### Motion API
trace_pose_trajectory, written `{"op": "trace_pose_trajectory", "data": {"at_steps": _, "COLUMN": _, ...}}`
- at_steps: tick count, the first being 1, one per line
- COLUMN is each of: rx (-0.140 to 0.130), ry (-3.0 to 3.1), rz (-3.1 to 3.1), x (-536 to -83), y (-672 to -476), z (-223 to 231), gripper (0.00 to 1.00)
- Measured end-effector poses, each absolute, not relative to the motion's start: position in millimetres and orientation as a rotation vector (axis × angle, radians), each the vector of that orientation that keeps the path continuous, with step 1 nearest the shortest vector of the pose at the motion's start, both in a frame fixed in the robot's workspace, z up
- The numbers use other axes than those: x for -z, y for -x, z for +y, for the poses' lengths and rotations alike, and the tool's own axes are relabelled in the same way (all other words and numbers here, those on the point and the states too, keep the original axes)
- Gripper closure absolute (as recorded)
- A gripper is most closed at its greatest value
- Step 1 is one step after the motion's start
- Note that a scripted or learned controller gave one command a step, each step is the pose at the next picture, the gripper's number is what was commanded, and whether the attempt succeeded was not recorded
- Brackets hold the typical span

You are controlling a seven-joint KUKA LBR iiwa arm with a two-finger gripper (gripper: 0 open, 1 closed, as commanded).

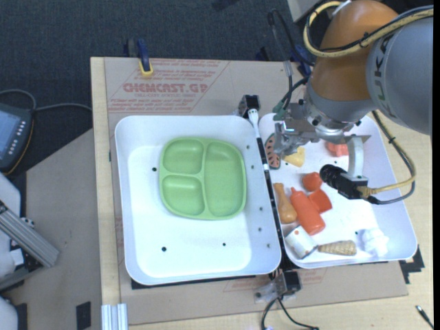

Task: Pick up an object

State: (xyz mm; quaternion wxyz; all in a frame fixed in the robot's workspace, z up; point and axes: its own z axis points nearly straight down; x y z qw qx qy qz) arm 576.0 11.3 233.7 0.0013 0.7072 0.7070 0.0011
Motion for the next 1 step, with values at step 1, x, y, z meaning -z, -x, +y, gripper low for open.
{"op": "trace_pose_trajectory", "data": {"at_steps": 1, "rx": 0.004, "ry": -2.223, "rz": 2.224, "x": -213.6, "y": -572.7, "z": 17.8, "gripper": 1.0}}
